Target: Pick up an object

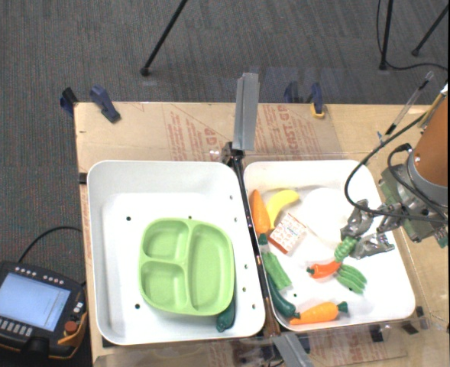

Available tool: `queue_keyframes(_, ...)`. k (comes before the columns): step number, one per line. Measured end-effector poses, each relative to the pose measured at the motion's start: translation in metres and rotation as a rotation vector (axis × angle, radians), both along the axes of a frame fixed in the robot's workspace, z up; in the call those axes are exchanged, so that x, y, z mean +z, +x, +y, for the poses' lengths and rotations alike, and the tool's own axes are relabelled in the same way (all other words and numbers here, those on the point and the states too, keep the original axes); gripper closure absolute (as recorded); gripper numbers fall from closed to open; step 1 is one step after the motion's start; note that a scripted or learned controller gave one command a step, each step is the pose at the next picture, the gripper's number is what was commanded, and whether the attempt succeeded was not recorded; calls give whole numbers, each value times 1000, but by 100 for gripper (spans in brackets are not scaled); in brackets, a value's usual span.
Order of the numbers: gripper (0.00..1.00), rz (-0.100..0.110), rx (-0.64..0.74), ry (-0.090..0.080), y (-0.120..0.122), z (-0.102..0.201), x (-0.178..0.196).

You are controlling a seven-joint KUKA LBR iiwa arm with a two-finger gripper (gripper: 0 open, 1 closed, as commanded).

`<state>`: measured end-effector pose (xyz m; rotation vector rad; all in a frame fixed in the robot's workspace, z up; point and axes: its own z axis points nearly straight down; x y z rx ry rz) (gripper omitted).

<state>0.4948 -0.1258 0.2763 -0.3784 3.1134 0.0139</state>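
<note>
My gripper [364,235] hangs low over the right part of the right bin [396,297]. Just below and left of it lies a green pea-pod-like toy [351,272], whose upper end reaches up to the gripper. A small red-orange pepper [323,268] lies beside that toy on the left. Further left in the same bin are a yellow banana [280,200], an orange carrot [260,212], a white and red box [289,233], a green cucumber [277,269] and a second carrot [317,312] near the front wall.
The left bin [110,205] holds a light green divided plate [186,264], with a dark green object [225,320] poking out at its front edge. A grey post [246,117] stands behind the wall between the bins. Cables loop beside the wrist.
</note>
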Motion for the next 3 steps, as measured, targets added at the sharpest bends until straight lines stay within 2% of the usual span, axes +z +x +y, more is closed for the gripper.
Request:
queue_keyframes(1, 100, 4, 467, -5, 12, -33, -45)
queue_keyframes(2, 100, -3, 568, -10, -6, -37, -188)
queue_keyframes(3, 100, -3, 405, -9, 25, -2, -128)
